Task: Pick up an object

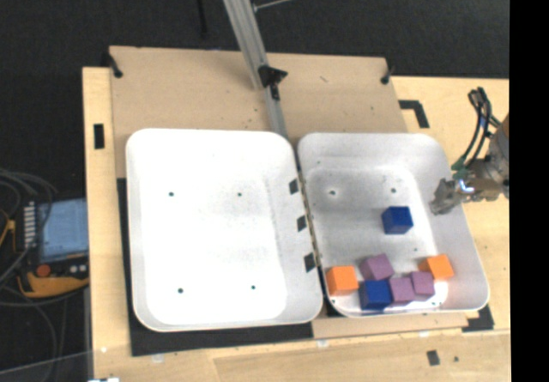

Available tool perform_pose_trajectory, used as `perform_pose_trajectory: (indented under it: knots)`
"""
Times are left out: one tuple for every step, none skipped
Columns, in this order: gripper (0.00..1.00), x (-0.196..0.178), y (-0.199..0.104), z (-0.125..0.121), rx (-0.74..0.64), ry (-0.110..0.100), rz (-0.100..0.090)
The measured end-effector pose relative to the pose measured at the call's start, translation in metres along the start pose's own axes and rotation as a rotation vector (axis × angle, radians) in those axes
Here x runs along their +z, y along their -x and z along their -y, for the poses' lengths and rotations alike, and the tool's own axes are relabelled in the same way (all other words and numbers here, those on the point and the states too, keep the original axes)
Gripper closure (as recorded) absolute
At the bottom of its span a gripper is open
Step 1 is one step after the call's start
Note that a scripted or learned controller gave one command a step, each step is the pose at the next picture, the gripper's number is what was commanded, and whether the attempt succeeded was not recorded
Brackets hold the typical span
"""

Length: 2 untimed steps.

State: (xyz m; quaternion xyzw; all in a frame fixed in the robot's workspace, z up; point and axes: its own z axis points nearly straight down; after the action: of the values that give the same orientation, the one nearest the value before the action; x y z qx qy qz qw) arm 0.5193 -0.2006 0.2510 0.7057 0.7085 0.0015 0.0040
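The right bin (360, 153) holds several small blocks. A blue cube (396, 220) sits alone near its middle. Along the front wall lie an orange block (343, 279), a second blue cube (376, 294), three purple blocks (377, 267) (401, 289) (422, 283) and another orange block (440, 266). My gripper (448, 197) shows at the right bin's right rim, right of the lone blue cube, with nothing seen between its fingers.
The left bin (214, 226) lies beside the right one, with small black clips at their shared edge. A slanted metal rail (249, 37) runs from the top down to the bins. A pendant and cables (51, 243) sit off the bench at left.
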Motion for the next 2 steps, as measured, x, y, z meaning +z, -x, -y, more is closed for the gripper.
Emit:
perform_pose_trajectory:
  knots:
    - [1.00,0.011,-0.053,-0.009,-0.003,-0.006,-0.004]
    - [1.00,0.020,-0.110,-0.020,-0.003,-0.009,-0.005]
